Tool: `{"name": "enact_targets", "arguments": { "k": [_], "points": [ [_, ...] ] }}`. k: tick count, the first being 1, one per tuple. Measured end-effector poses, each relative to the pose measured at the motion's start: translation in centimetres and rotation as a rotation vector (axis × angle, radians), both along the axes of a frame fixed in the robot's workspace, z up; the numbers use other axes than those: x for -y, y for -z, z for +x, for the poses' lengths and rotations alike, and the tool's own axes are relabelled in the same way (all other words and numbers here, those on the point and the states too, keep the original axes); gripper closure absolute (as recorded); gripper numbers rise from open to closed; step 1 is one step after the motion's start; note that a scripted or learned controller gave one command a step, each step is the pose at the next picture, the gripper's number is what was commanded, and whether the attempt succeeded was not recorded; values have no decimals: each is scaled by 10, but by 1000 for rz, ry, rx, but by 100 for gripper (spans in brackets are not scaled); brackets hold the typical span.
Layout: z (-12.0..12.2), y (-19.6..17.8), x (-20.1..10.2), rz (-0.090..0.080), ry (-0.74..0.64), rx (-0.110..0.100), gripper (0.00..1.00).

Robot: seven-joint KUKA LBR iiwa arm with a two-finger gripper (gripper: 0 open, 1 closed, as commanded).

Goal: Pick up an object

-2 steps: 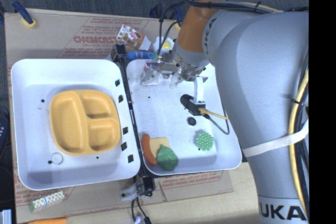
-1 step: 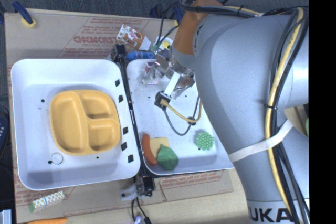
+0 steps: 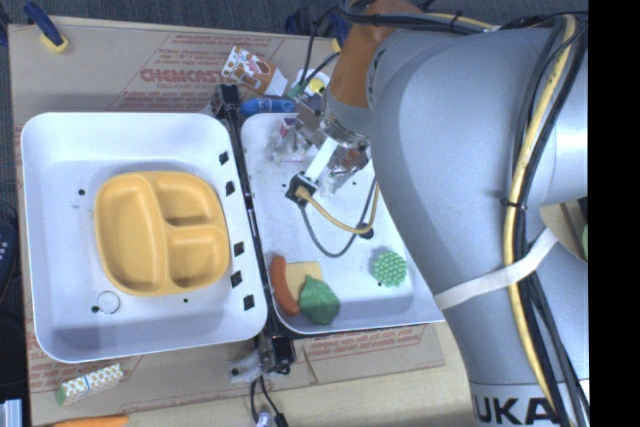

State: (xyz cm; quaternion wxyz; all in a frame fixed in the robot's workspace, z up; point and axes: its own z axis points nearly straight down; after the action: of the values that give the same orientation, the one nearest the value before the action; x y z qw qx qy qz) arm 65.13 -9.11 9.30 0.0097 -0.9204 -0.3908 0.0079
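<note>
Found gripper (image 3: 292,141) over the far end of the right bin (image 3: 420,307), close to the divider between the two bins. Could not tell whether spread or pressed together: too blurred against the white floor. Saw nothing plainly pinched. Noted a yellow cable (image 3: 335,223) looping down from the wrist across the middle of the bin.

Logged four candidate objects at the near end of the right bin, well apart from the gripper: orange sausage (image 3: 282,283) beside the divider, yellow square (image 3: 306,271) just beside it, green lump (image 3: 319,301) touching both, green ball (image 3: 390,267) lying alone further right.

Recorded a yellow divided tray (image 3: 162,233) flat in the left bin (image 3: 40,245).

Saw a small printed packet (image 3: 246,68) on the cardboard beyond the bins.
</note>
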Motion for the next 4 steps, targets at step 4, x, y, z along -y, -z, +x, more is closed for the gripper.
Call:
{"name": "enact_targets", "arguments": {
  "k": [4],
  "points": [
    [-8, 2, 6, -15, 499, 11, 0]
  ]
}}
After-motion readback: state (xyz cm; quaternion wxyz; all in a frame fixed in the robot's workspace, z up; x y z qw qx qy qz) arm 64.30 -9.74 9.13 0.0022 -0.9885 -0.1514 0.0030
